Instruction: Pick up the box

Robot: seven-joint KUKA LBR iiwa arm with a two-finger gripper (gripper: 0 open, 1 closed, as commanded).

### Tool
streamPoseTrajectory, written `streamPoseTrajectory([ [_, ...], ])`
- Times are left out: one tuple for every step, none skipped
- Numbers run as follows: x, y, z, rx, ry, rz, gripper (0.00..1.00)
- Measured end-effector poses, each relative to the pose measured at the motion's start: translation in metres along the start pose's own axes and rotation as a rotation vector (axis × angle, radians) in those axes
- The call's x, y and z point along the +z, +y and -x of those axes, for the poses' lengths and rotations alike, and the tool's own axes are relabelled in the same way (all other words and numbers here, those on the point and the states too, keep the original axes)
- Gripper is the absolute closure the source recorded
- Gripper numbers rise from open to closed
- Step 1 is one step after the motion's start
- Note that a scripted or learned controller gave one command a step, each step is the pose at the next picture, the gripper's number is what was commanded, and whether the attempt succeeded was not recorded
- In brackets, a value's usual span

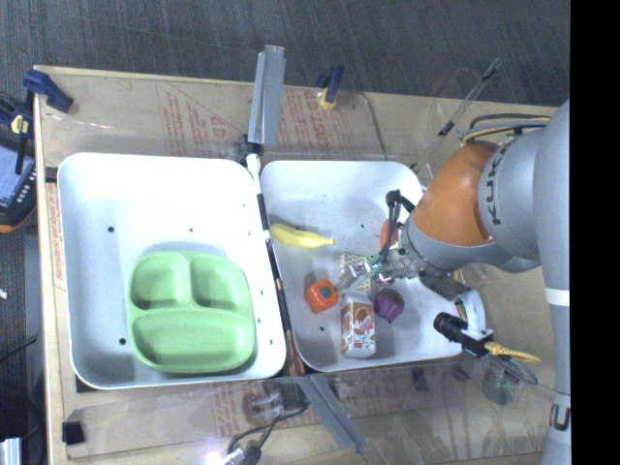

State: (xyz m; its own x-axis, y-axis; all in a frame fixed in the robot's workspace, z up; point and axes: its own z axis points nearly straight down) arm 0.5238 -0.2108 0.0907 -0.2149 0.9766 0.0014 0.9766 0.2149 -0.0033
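Observation:
The box (358, 327) is a small brown-and-white carton lying near the front wall of the right bin (320, 177). My gripper (361, 267) hangs over the middle of that bin, just behind the box and a little apart from it. The grey arm with its orange band (455, 206) reaches in from the right and hides the bin's right side. Nothing can be made out in the gripper.
In the right bin a yellow banana (301, 237) lies behind the gripper, a red-orange item (322, 294) sits left of the box, and a purple item (388, 305) sits to its right. The left bin (97, 192) holds a green divided tray (191, 313).

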Motion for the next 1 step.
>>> streamPoseTrajectory([
  [-0.0048,0.0316,0.0064,-0.010,-0.001,0.002,0.00],
])
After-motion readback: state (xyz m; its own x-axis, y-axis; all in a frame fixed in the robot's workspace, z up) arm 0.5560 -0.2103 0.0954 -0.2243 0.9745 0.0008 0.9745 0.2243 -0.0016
